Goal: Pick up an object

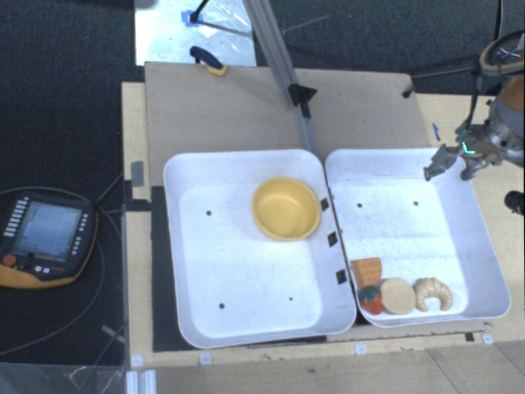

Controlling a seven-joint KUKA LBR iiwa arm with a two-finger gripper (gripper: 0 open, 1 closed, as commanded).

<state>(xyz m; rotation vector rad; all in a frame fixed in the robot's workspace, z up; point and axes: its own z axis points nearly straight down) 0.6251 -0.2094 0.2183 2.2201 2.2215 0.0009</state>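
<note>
Over the right bin's (459,220) far corner, tool (453,165) open — toys (399,290) well apart.

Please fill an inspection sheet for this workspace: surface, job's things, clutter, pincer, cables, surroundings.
Surface: bench bearing left bin and right bin, side by side.
Job's things: yellow bowl in left bin; orange block, red-green piece, round biscuit and croissant clustered at right bin's near edge.
Clutter: yellow-handled clamp at the board's far edge.
Pincer: pincer over right bin's far right corner, fingers apart, holding nothing.
Cables: black cable on the carpet, far right.
Surroundings: teach pendant on the floor, left.
</note>
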